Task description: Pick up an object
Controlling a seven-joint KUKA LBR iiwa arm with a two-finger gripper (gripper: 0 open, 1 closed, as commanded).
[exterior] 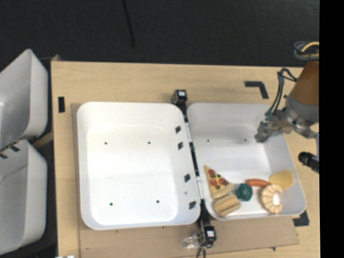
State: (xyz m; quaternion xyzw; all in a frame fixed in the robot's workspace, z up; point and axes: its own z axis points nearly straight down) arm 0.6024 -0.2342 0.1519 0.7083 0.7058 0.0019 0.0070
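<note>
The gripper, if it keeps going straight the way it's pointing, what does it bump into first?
Probably the bare white floor of the right bin. The gripper points down-left, well above the toy food, though depth is hard to judge.

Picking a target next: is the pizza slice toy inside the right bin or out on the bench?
Inside. The pizza slice lies on the right bin floor, against its left wall.
</note>
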